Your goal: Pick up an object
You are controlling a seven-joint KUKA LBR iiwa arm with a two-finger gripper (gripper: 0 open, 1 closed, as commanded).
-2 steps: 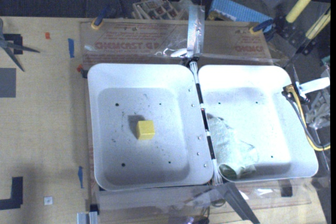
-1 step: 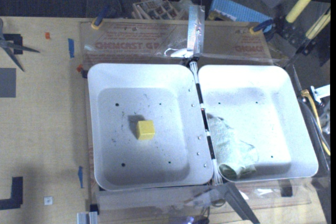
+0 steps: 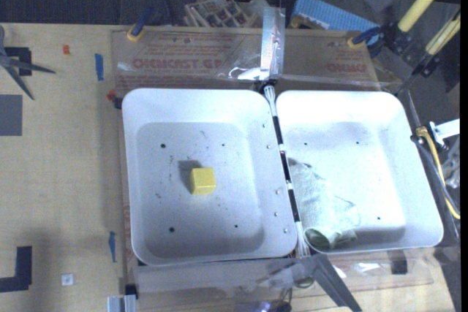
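One yellow block (image 3: 203,180) lies on the floor of the left bin (image 3: 146,120), a little left of that bin's middle, casting a small shadow up and to its left. It stands free, touching no wall. Dark specks dot the bin floor around it. Across the shared rim, the right bin (image 3: 365,113) holds a pale crumpled cloth (image 3: 316,193) along its left wall, running down to a rolled greenish end (image 3: 327,236) at the near corner. Both bins sit side by side on the wooden desk (image 3: 58,179), with a printed cardboard sheet (image 3: 190,55) behind them and blue tape marks (image 3: 99,66) on the desk to the left. Whether the tool is open or closed cannot be told.
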